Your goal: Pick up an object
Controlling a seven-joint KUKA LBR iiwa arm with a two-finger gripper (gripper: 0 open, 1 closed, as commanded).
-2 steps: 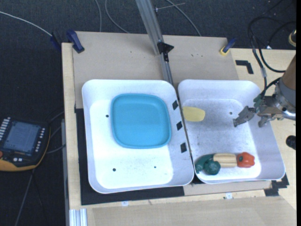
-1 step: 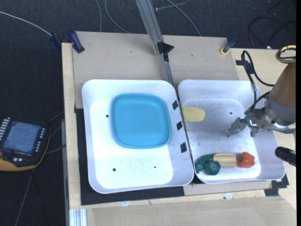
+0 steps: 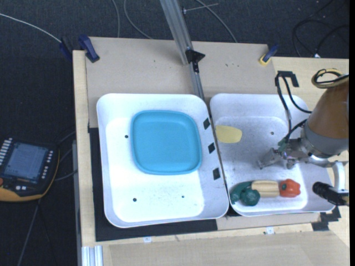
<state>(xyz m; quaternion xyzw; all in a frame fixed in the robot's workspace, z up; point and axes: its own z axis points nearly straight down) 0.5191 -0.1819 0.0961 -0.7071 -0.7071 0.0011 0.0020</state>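
The green object [image 3: 245, 195], tan piece [image 3: 265, 188] and red object [image 3: 289, 188] lie along the right bin's [image 3: 244, 107] near wall. The gripper [image 3: 270, 158] hovers just above them, apparently narrow and empty. Open wide, centre over one item, then descend.

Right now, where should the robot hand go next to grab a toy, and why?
Probably a short move toward the near rim and down. The gripper hangs over bare floor of the right bin with nothing between its fingers, and the beige piece lies just below it in this view, between the green toy and the red toy.
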